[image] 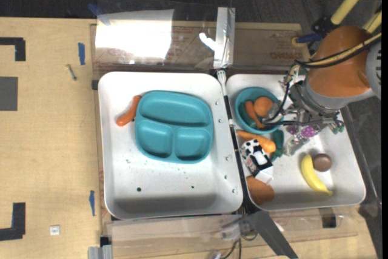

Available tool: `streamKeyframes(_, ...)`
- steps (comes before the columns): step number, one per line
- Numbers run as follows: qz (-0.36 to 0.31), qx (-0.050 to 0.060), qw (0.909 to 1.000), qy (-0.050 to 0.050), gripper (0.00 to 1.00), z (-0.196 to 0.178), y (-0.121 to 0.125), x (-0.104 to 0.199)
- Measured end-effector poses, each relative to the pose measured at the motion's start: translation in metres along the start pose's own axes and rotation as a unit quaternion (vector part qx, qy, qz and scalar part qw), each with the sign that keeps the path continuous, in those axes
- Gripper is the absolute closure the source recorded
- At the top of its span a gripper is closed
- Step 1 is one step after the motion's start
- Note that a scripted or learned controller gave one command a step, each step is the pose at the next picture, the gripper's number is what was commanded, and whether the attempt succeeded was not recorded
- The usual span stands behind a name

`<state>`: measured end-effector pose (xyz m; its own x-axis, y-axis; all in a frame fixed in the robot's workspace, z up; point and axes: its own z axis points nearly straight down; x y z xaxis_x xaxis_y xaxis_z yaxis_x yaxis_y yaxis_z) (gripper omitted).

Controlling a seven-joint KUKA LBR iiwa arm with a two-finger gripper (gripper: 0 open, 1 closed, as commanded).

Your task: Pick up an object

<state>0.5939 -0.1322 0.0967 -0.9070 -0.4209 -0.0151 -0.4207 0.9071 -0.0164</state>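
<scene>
The right bin [354, 182] holds the things that could be picked. A yellow banana [313, 174] lies near its front right, with a small brown round object [322, 161] touching its upper end. Toward the bin's left side sit a teal bowl [247, 100] with an orange item [262, 107] inside, a carrot [259, 138] just below the bowl, a black-and-white cow toy [257, 153] under that, and an orange-brown rounded piece [260, 189] at the front edge. A purple cluster [303, 130], perhaps grapes, lies in the middle.

The jaws [295, 124] hang over the middle of this bin, just right of the bowl and above the purple cluster; whether they are apart or together cannot be told, as cables and the wrist crowd them. The arm [339, 67] comes in from the right, its orange band directly above the wrist, pointing steeply down.

The left bin [121, 185] carries a teal divided plate [174, 124] and an orange sausage-shaped piece [127, 112] touching the plate's left edge. Both bins rest on the bench [45, 130].
</scene>
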Motion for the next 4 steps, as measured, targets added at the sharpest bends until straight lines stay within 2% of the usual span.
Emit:
streamKeyframes(1,-0.01,-0.005,0.9999,0.001,0.0,0.005,0.015,0.048)
streamKeyframes(2,-0.017,-0.003,0.9999,0.001,0.0,0.003,0.052,0.043)
streamKeyframes(3,-0.012,0.007,0.9999,-0.009,1.0,-0.015,0.043,0.039)
streamKeyframes(4,0.063,-0.005,0.998,0.003,1.0,-0.157,0.049,-0.018)
